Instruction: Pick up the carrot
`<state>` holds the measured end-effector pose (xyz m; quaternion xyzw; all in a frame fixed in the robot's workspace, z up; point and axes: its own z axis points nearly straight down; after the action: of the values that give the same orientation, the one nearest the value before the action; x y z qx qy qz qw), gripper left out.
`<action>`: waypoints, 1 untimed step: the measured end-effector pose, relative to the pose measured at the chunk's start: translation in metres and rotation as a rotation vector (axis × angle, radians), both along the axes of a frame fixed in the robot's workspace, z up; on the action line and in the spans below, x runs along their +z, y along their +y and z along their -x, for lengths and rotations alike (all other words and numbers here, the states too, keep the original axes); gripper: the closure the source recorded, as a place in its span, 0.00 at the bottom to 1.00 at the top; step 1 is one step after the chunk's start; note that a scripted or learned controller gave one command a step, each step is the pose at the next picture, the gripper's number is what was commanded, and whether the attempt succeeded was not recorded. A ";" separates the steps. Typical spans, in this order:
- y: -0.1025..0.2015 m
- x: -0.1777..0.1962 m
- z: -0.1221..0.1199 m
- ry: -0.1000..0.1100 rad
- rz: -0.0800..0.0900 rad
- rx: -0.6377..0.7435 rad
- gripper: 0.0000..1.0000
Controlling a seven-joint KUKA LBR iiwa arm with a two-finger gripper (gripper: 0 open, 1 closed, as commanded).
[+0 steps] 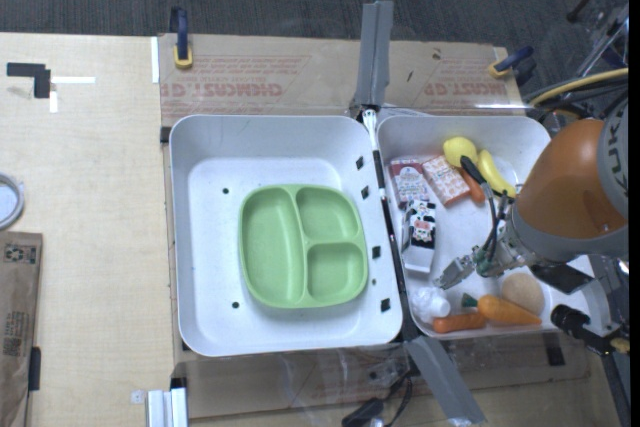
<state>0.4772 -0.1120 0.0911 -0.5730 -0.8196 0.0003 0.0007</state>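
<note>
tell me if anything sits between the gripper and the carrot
Nothing visible does. The gripper hangs just above the carrot in the right bin, with only bare bin floor between them. A beige round thing touches the carrot's far side, off the path.

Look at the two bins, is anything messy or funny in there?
Nothing is spilled or broken. The green plate sits alone in the left bin, a little crooked. The toys crowd the right bin, with the carrot near its front edge, beside the gripper.
</note>
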 end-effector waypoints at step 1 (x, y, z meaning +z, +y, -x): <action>-0.052 0.152 -0.032 -0.002 0.002 0.164 0.00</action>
<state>0.5088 -0.1638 0.2427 -0.5041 -0.8636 0.0005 -0.0005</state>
